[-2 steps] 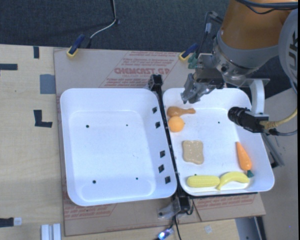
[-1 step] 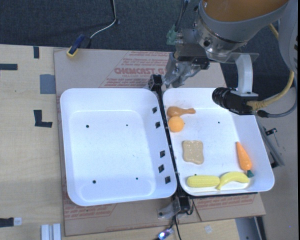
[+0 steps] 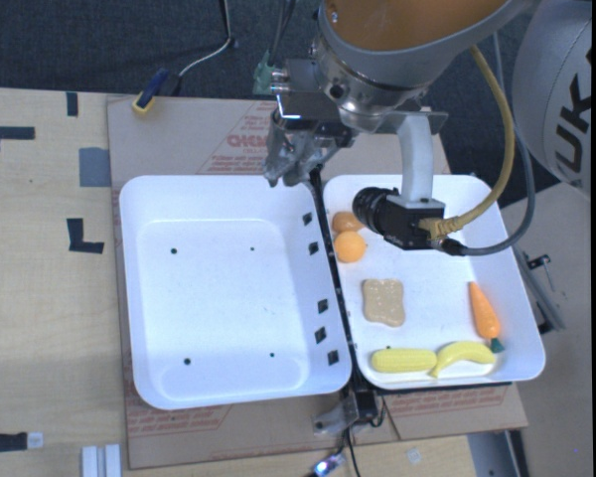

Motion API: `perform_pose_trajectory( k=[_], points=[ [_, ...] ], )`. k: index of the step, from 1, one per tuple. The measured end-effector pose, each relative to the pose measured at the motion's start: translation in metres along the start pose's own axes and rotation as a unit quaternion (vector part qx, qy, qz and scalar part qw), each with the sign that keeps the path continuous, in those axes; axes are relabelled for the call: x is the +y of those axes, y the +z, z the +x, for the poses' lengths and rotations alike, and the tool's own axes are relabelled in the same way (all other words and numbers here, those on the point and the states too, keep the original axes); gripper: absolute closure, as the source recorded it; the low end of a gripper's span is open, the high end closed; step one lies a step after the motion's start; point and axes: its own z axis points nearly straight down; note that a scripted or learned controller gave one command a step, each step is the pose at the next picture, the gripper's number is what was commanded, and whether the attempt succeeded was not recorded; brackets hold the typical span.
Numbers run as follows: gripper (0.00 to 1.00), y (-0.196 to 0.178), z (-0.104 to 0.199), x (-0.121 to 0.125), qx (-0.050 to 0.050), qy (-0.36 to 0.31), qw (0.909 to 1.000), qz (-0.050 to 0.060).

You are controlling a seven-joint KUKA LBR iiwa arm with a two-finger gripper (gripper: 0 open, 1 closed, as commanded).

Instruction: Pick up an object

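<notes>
My gripper [image 3: 294, 165] hangs over the back rim where the two bins meet, at the left bin's far right corner. The right bin [image 3: 512, 266] holds an orange ball [image 3: 350, 248] with a second small orange piece [image 3: 343, 223] just behind it. It also holds a tan bread slice [image 3: 383, 301], a carrot [image 3: 485, 311], a yellow corn cob [image 3: 401, 361] and a banana [image 3: 465, 356]. The gripper is up and to the left of the orange ball, apart from every object.
The left bin [image 3: 139, 266] lies beside the right one on a cardboard sheet [image 3: 199, 137]. A black device [image 3: 397, 217] on a grey bracket with a yellow cable hangs over the right bin's back part. The arm's large body covers the upper right.
</notes>
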Motion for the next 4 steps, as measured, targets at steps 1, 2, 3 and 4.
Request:
perform_pose_trajectory(
  k=[1, 2, 3, 4],
  points=[
    [1.0, 0.099, 0.05, -0.014, -0.003, 0.003, 1.0, 0.006],
    [0.0, 0.093, 0.047, -0.012, -0.002, 0.004, 1.0, 0.002],
    [1.0, 0.083, 0.048, -0.012, -0.002, 0.003, 1.0, 0.002],
    [0.0, 0.084, 0.048, -0.012, -0.002, 0.003, 1.0, 0.002]
  ],
)
